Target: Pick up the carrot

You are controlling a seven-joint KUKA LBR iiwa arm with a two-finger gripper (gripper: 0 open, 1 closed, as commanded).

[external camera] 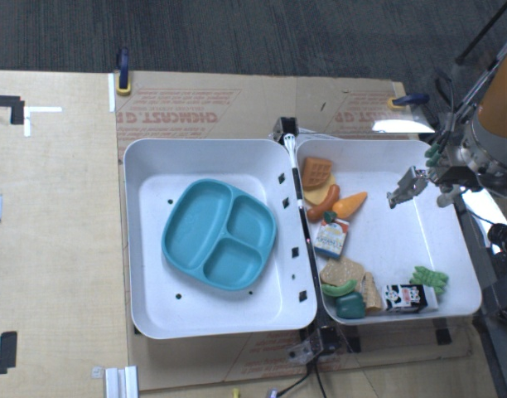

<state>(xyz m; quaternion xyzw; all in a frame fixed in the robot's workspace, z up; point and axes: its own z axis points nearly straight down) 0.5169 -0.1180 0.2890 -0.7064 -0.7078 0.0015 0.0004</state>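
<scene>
Carrot first — the small orange toy carrot with the green top [346,205] is lying in the right-hand shallow white bin [452,305], up in its far-left part, just beside the tan waffle piece [316,172] and what looks like an orange-and-red sausage [322,197]. Its long axis is running at a slant, the tapered tip pointing up and to the right toward the arm, the leafy end tucked down by the little blue-and-white carton [330,239]. Over on the right, the grey two-finger gripper [403,191] is hanging above the same bin, well apart from the carrot — the target is sitting to the gripper's left in this view and a touch lower. Whether the jaws are apart or together I cannot tell; they are too small and dark here. My read: the coming move is calling for a leftward slide, then a wrist turn so the jaws are closing across that slanted body, not along it.
</scene>
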